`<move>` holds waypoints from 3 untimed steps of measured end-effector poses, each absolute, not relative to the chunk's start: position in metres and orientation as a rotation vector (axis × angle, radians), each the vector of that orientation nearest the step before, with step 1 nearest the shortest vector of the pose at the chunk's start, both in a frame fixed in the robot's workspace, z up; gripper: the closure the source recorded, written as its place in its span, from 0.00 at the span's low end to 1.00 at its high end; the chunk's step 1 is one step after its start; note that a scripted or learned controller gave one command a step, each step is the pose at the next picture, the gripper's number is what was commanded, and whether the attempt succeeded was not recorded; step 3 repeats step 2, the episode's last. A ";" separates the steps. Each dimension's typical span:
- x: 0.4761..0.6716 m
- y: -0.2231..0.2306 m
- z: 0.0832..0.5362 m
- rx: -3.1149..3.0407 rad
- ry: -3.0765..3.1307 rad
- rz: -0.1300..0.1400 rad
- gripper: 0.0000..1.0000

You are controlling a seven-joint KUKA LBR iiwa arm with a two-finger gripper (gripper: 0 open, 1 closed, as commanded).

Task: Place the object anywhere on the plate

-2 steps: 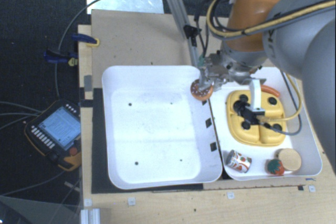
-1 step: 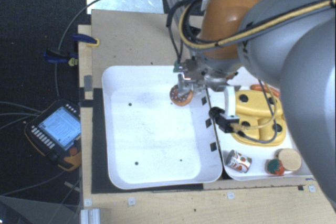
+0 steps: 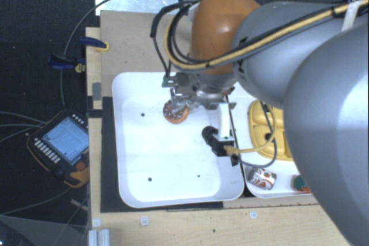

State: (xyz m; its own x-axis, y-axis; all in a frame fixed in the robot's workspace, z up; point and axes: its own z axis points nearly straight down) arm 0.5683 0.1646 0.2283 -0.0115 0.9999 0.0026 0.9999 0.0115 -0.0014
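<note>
Scanning from the left, I see a handheld pendant (image 3: 60,144) with a glowing blue screen and orange casing lying on the dark floor mat among thin black cables, and just above it a blue clamp (image 3: 64,62) gripping the bench's pale wooden edge. Next comes the left bin (image 3: 167,181), a shallow tray of smooth white plastic with rounded corners, dotted with a few small dark specks. In its upper middle sits the object (image 3: 176,112), a small round doughnut-like ring, brown with a rough, mottled surface, resting on the bin floor. My gripper (image 3: 180,102) hangs directly over it, a cluster of grey metal below the glossy orange band (image 3: 222,23) of my wrist; whether its fingers are parted or closed I cannot tell, since the body hides them, nor whether they touch the ring. A black cylindrical fitting (image 3: 213,141) juts out below the gripper, with looped black and yellow cables around it. Further right, in the right bin (image 3: 271,193), lies the yellow plate (image 3: 262,124), smooth and curved, partly hidden by my matte grey arm (image 3: 305,66), with a small red-and-white can (image 3: 262,177) and a green item (image 3: 300,184) beside it.
</note>
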 end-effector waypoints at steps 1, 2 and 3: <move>0.554 0.160 0.226 -2.218 -2.223 0.002 1.00; 0.555 0.160 0.226 -2.219 -2.223 0.000 0.00; 0.555 0.160 0.226 -2.219 -2.223 0.000 0.00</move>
